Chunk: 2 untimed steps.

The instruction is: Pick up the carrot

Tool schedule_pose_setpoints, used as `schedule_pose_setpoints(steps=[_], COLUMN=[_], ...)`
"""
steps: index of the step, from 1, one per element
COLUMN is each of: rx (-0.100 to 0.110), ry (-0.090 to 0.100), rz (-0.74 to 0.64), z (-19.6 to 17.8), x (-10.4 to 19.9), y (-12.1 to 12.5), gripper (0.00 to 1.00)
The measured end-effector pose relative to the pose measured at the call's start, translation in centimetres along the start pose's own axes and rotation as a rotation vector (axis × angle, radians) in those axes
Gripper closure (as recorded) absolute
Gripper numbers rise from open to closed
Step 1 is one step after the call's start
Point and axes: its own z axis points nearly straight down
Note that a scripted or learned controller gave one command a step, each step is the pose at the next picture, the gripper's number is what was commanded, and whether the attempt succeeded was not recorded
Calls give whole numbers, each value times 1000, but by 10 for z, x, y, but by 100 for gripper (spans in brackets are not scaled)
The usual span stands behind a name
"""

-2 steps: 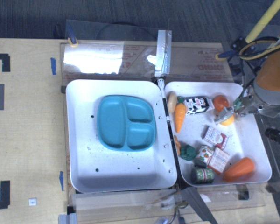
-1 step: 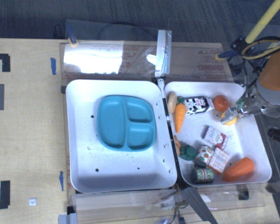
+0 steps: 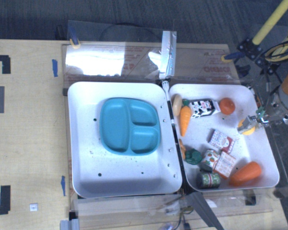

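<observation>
The carrot (image 3: 185, 120) is found in the right bin (image 3: 266, 147), tucked against its left wall toward the far end, green top pointing far. It's hemmed in pretty tight: a pale longish item (image 3: 176, 104) just left of it, a black-and-white carton (image 3: 202, 108) touching on the right. An orange ball (image 3: 226, 106) sits further right. A blue divided plate (image 3: 130, 126) is seen in the left bin (image 3: 81, 143). The pincer (image 3: 259, 120) is parked at the right bin's right rim, well apart from the carrot; how its jaws are set can't be made out.

Fixed overhead camera, slanted down, both bins (image 3: 79, 128)
</observation>
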Motion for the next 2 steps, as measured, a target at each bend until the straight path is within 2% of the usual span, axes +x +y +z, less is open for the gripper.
schedule_pose_setpoints(steps=[1,2], rx=[-1,1], ry=[-2,-3], rz=[255,511], z=[-55,-39], x=[58,85], y=[41,91], gripper=[100,100])
